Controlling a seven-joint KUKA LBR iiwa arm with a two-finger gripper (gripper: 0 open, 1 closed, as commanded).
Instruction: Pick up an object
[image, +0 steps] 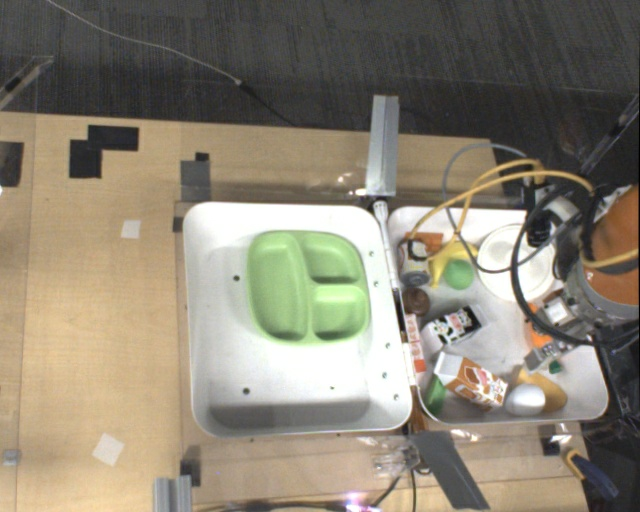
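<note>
I see the objects crowded in the right bin: a glossy white egg shape at its near edge beside a tilted orange carton, and a black-and-white carton toward the middle. The arm and its cables hide the bin's right side; I cannot tell the gripper's state. A smooth green compartment tray sits in the left bin.

My one camera sits high above the desk, slanting down; both bins left of the hand.

Grey arm, orange band, looping yellow and black cables.
</note>
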